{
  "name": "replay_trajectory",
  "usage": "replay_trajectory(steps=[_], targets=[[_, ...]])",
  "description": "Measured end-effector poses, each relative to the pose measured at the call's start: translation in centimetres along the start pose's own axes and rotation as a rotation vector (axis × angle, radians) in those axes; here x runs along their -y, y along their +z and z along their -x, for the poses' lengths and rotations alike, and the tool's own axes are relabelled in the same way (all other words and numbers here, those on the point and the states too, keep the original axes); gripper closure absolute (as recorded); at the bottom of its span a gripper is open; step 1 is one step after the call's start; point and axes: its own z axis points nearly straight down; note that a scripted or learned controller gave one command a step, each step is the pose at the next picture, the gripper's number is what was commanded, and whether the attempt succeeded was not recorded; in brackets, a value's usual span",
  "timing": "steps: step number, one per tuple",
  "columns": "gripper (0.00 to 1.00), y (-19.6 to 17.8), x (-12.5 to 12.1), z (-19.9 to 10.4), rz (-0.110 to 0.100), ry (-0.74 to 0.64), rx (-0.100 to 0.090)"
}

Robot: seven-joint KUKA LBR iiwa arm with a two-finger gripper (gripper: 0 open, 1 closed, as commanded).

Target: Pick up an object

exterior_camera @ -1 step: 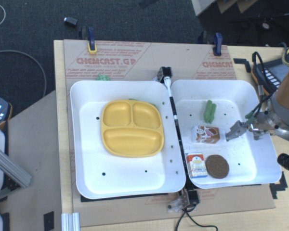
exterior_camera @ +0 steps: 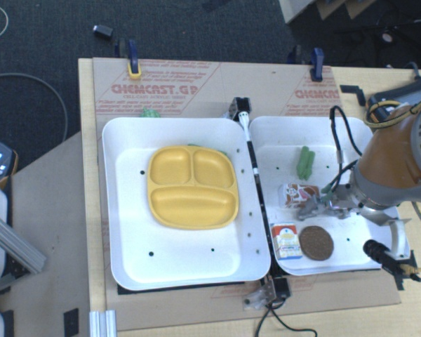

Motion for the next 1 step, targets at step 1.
replay_trajectory(steps=[1], targets=[[0.00, -0.63, -9.44, -3.05, 0.013, -0.008, 0.003]])
